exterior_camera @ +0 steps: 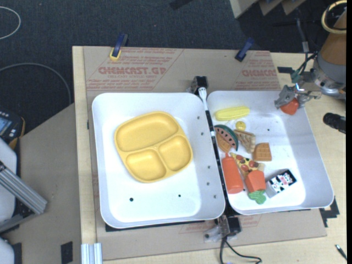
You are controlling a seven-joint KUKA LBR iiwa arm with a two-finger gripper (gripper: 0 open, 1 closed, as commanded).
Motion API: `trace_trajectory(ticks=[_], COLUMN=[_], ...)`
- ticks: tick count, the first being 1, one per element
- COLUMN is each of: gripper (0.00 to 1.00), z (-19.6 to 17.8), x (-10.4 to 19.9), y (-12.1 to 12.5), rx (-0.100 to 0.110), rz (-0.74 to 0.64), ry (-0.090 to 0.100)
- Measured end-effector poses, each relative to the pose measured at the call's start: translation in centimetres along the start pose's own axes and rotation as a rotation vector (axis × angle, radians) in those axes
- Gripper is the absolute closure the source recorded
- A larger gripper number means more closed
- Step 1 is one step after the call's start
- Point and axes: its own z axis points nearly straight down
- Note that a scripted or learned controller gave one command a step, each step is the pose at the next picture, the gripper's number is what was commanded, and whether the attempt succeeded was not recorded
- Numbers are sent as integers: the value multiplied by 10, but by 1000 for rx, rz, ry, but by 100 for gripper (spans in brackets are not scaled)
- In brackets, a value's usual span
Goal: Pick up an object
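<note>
My gripper [291,99] hangs over the far right corner of the right bin [308,147], with the grey arm coming in from the right. A small red-orange toy [290,107] sits between its grey fingertips, and the gripper is shut on it, just above the bin's rim. The bin's left half holds more toy food: a yellow corn cob [231,113], a watermelon slice [224,137], a brown cracker [262,152], an orange-red sausage [232,175] and a black-and-white block [281,181].
The left bin [110,191] bears a yellow divided plate [153,146]. Bare white floor lies along the right bin's right side. Blue clamps [116,47] hold the brown board at the back. Cables run at the bins' centre seam.
</note>
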Motion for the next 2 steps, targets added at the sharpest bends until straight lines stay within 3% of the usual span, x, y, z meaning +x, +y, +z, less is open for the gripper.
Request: trace_trajectory(ticks=[1,2], gripper=[100,100], z=[-64,-68], x=[2,2], y=[4,5], rx=[0,4], rz=[-2,-2], ry=[0,1])
